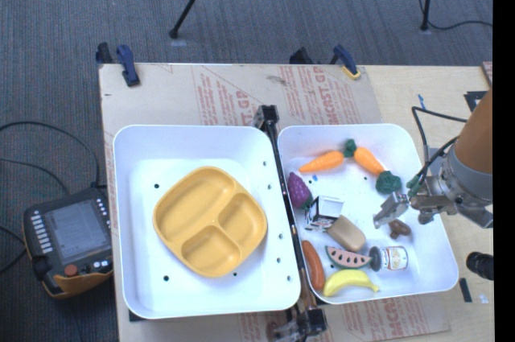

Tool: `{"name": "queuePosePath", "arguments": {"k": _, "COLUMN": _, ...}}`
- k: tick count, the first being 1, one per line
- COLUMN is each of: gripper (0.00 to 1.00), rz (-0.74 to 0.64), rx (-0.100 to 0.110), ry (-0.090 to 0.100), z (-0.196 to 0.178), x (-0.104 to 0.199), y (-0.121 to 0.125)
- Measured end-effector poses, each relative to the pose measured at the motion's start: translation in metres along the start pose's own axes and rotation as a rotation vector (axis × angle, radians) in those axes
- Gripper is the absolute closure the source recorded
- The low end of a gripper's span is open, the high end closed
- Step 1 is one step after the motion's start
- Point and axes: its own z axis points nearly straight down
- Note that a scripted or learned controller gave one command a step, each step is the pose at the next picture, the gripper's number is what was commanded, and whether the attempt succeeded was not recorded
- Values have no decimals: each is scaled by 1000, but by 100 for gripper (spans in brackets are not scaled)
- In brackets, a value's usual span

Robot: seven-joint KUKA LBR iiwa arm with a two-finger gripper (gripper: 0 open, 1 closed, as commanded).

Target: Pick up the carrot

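One arm [481, 147] reaches from right, low over right bin [434, 268], near carrot [369, 160].

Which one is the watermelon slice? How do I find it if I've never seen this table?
Look in the right-hand white bin, the one full of toy food, not the one with the yellow plate. Go to its near edge, just above the yellow banana. The watermelon slice is the flat red wedge with black seeds and a green rind, lying between the tan potato-like lump and the small can.
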Motion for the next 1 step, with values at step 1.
{"name": "queuePosePath", "arguments": {"k": 1, "gripper": 0, "rz": -99, "rx": 0, "ry": -1, "z": 54, "x": -27, "y": 78}}
